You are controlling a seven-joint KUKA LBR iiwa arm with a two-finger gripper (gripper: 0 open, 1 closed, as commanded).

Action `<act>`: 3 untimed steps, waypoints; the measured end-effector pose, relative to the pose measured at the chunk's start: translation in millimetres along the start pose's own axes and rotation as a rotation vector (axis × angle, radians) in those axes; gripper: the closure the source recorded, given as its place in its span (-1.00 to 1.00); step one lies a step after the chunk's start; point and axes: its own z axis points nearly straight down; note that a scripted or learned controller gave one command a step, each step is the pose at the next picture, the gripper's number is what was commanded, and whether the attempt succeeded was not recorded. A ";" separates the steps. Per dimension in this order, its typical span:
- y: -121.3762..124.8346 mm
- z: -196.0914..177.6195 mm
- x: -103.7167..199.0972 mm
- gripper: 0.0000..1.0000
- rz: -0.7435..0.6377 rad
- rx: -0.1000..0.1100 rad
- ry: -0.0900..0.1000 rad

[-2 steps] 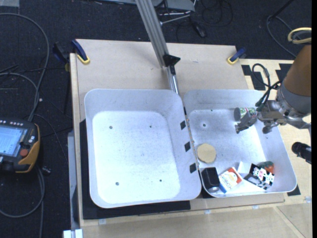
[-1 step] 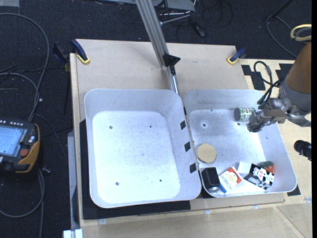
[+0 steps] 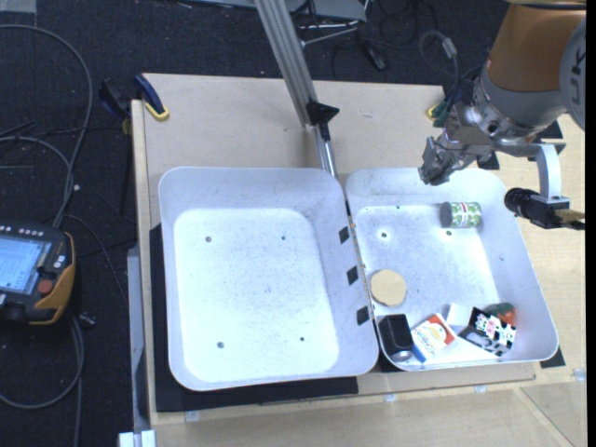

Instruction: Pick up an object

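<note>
My gripper [image 3: 434,172] hangs over the far edge of the right bin [image 3: 521,259], up and to the left of a small green can [image 3: 461,214] lying on its side. No object shows between its fingers. Near the bin's left side lies a round tan disc [image 3: 389,288]. Along the near edge sit a black block [image 3: 396,334], an orange and white packet [image 3: 433,333], and a black and white patterned item [image 3: 489,329] with a red and green piece [image 3: 504,312] beside it.
The left bin [image 3: 186,203] adjoins the right one. A slanted metal pole [image 3: 289,49] comes down to the bins' far junction. A handheld controller [image 3: 33,273] lies off the bench at the left.
</note>
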 end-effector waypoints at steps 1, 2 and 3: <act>23.4 -101.5 90.9 1.00 0.002 -0.001 0.000; 25.6 -145.1 163.2 1.00 0.001 0.002 0.000; 26.0 -153.3 160.0 1.00 0.007 0.005 -0.002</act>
